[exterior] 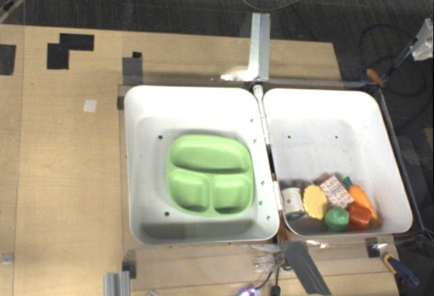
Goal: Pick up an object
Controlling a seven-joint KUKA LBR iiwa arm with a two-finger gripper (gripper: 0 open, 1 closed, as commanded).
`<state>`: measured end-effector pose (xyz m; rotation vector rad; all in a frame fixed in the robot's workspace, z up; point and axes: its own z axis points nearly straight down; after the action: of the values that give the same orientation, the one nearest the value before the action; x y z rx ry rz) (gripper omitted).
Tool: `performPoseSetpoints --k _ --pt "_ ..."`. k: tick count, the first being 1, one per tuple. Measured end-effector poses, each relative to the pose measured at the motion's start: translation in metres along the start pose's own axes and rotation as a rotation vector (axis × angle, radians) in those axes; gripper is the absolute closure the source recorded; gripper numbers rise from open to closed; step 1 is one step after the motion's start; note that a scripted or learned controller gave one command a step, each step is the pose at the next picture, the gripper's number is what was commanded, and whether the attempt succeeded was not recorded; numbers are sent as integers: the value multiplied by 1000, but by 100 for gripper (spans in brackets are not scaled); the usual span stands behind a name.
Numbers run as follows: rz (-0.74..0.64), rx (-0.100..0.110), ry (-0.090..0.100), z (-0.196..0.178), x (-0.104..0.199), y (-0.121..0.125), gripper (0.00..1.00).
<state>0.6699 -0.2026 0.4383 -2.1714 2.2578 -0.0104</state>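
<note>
A cluster of small toy foods lies in the near corner of the right white bin [325, 118]: a small white can [292, 200], a yellow piece [314, 201], a red-and-white patterned packet [333, 191], a green round piece [336, 218], an orange carrot-like piece [361, 196] and a red piece [359, 216]. They touch one another. A green three-compartment plate [209, 174] sits in the middle of the left white bin [149, 125].
The two bins share a raised middle wall [264, 145]. A metal post [260, 43] stands behind the bins. Wooden benchtop [61, 165] stretches to the left. Cables lie on the dark floor at the back.
</note>
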Motion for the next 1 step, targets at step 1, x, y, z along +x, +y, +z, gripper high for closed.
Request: performPoseSetpoints --k 1 --pt "-249 -3 -2 1 -51 2 100"
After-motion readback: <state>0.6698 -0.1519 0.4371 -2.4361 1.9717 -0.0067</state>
